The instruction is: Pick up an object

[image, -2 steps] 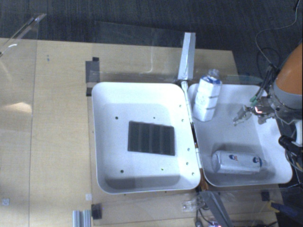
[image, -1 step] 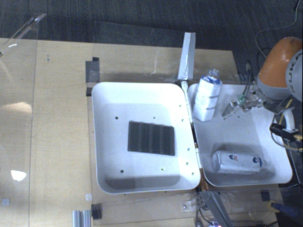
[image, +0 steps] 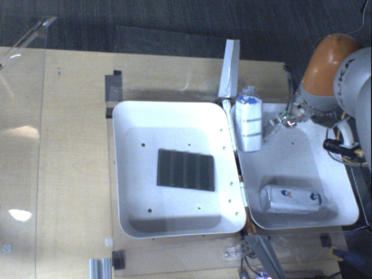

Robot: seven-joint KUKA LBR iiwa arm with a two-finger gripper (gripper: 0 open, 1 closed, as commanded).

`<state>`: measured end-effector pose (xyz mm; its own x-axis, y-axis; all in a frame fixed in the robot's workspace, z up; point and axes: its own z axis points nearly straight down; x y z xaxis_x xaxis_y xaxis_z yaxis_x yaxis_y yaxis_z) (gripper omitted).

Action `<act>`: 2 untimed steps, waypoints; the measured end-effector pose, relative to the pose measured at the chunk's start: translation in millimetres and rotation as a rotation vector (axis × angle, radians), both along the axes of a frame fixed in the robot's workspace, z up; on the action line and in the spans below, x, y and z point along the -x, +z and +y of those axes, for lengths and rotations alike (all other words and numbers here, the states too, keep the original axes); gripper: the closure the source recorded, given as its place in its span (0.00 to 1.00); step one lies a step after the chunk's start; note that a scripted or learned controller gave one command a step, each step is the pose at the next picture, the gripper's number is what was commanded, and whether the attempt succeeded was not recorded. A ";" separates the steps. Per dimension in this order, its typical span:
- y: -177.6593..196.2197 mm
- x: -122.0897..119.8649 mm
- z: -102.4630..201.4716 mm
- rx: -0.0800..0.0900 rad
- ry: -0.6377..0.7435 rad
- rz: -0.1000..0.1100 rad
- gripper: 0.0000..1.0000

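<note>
Two white plastic bottles occupy the right white bin [image: 343, 211]: one upright bottle [image: 248, 124] with blue label, text unreadable, at the left wall; one lying bottle [image: 292, 198] near the front. Gripper [image: 285, 120] state: cannot tell

A white bottle [image: 248, 124] with blue label stands just left of the gripper [image: 285, 120]; a grey-white tube [image: 292, 198] lies on its side well below it.
</note>
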<state>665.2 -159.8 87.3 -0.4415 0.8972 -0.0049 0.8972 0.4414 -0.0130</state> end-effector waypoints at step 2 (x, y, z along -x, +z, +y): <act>11.4 -3.5 30.3 0.003 -0.052 -0.020 1.00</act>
<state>668.7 -129.5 98.8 -0.3938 0.9191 -0.0155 0.9192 0.3939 0.0039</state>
